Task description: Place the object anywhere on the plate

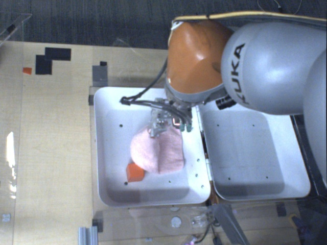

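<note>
Left of frame centre, the shallow white bin (110, 152) holds a small orange block (135, 173) beside a pale pink round plate (153, 154), below-left of the gripper (168, 122), whose finger state I cannot tell.

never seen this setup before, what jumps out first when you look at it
The big grey arm with its orange band fills the upper right and reaches over the left bin. Its end effector hangs just above a pink plate in that bin. A small orange block lies at the plate's lower left edge.
</note>
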Robot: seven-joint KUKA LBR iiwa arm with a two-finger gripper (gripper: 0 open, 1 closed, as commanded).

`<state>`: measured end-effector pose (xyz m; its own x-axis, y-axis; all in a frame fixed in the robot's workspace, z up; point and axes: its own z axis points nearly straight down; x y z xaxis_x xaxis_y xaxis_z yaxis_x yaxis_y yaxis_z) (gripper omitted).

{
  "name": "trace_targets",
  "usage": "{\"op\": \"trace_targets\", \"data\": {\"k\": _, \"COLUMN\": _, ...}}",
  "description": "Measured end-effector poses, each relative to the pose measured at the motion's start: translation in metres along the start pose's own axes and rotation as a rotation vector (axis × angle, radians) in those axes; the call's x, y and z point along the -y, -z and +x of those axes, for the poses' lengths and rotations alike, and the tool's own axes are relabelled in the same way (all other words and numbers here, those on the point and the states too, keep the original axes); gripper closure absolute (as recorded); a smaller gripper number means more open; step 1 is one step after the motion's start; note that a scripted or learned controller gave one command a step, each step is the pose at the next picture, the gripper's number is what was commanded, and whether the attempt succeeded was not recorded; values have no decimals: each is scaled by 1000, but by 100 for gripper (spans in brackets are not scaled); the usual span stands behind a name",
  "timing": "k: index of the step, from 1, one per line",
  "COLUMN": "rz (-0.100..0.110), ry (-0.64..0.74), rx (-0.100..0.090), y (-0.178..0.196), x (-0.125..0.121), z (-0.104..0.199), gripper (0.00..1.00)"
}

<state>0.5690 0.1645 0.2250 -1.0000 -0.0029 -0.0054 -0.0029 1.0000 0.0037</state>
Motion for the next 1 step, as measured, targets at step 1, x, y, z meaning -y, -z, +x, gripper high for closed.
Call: {"op": "trace_targets", "data": {"k": 1, "rz": 0, "ry": 0, "rx": 0, "y": 0, "x": 0, "z": 0, "gripper": 0}}
